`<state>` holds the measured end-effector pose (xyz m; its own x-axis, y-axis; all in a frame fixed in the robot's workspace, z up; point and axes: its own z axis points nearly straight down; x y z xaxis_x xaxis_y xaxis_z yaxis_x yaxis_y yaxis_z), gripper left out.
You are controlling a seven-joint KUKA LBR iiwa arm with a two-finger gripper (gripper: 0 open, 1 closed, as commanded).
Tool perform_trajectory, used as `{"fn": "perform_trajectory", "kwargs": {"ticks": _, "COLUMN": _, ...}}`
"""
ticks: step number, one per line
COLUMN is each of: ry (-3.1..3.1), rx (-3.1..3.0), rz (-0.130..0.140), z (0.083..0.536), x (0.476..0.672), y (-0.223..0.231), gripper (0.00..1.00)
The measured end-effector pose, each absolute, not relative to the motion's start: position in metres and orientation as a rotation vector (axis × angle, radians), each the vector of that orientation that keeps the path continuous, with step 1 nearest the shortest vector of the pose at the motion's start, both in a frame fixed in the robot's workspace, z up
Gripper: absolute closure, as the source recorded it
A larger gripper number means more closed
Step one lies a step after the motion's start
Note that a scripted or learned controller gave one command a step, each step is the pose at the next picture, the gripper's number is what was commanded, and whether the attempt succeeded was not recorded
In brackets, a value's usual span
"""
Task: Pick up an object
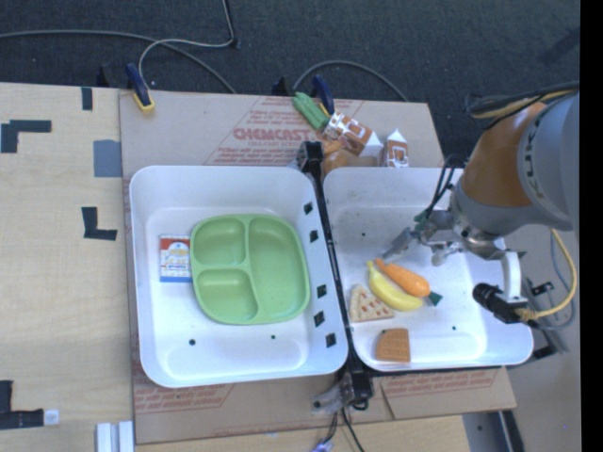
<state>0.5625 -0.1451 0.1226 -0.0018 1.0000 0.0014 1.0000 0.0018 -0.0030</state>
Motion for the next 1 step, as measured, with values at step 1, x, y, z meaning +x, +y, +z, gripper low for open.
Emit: {"fn": "perform_trajectory", "kwargs": {"ticks": 1, "ry": -2.223, "rx": -2.221, "rz": -0.001, "z": 0.0860, "x": 0.5404, "y": -0.0966, "gripper": 0.00}}
